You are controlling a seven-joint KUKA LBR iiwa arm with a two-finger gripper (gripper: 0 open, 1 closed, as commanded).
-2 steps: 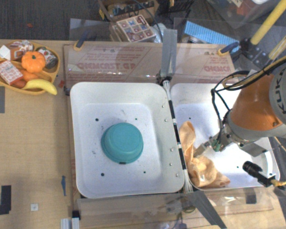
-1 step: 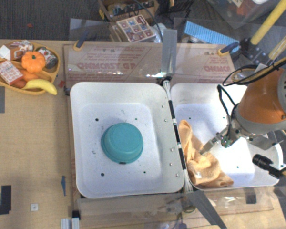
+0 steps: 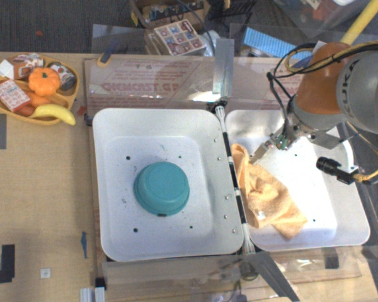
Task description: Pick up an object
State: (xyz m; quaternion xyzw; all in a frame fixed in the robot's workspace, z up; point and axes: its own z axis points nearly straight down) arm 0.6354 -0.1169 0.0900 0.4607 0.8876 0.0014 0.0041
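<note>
Wooden bench, cluttered dark floor

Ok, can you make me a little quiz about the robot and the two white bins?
1. True or false: the teal bowl sits in the left bin.
2. What soft orange thing lies in the right bin?
3. The tool is nearest to: A) the cloth's upper end, B) the bowl, C) the banana.

Key: 1 true. 2 the cloth. 3 A.
</note>
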